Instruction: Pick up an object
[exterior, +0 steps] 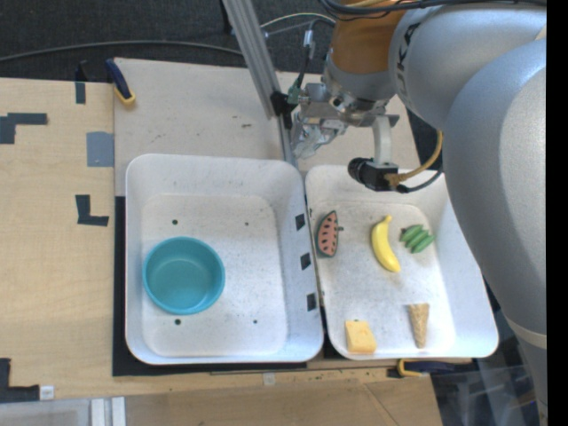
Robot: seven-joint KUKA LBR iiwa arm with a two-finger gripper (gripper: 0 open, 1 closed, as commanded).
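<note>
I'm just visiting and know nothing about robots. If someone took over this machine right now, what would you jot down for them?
Gripper: hovering above the top edge of the bins, near the divider; nothing seen in it, finger state unclear.
Right bin: watermelon slice, banana, green pods, cheese wedge, ice cream cone.
Left bin: blue bowl.
Done: nothing picked yet.
Left: descend, grasp one item, lift.

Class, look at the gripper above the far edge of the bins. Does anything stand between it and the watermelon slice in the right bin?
Nothing visible does. The gripper hangs above the far rim where the bins meet, and the watermelon slice lies just nearer, on bare floor of the right bin. The banana lies off to one side.
</note>
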